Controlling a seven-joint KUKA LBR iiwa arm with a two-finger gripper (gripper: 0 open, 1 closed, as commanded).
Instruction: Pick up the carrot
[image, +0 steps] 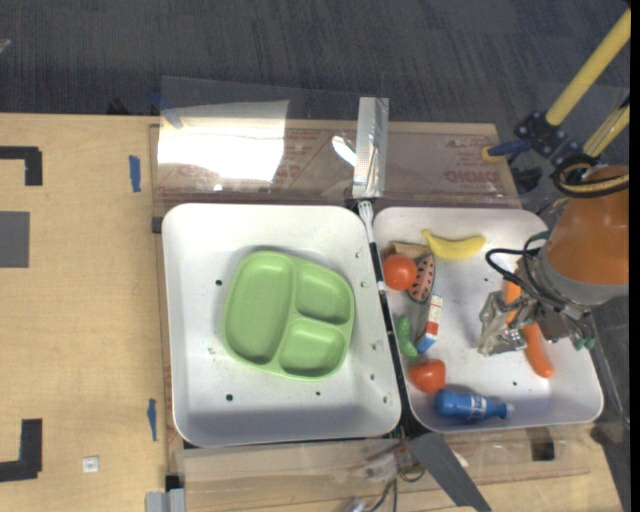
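A: One gripper (500, 325), lower right of the frame, over the right bin (572, 400). Metal fingers (490, 322) point down-left. Whether they are spread or pressed together: cannot tell, too blurred and cluttered with cable.

B: Carrot?

A: The carrot (538, 352) lies slanted on the bin floor just right of the gripper, its lower end toward the bin's right rim. An orange bit shows by the fingers, but nothing is visibly pinched between them.

B: Next outward?

A: Left of the gripper, a small carton (433, 318) with red and blue print, unreadable. Upper left of that, a watermelon slice (424, 279) touching a tomato (399, 272); a banana (453, 243) near the bin's top edge. A green item (405, 337) against the left wall, a second tomato (427, 374) below it, and a blue bottle (468, 405) on its side at the bottom, label too small to read.

B: Other bin?

A: Left bin (190, 330) holds a green sectioned plate (288, 312), three compartments. Behind both bins, a cardboard sheet (470, 165) carries faint red lettering, illegible. Blue tape marks (134, 172) sit on the bench at the left.
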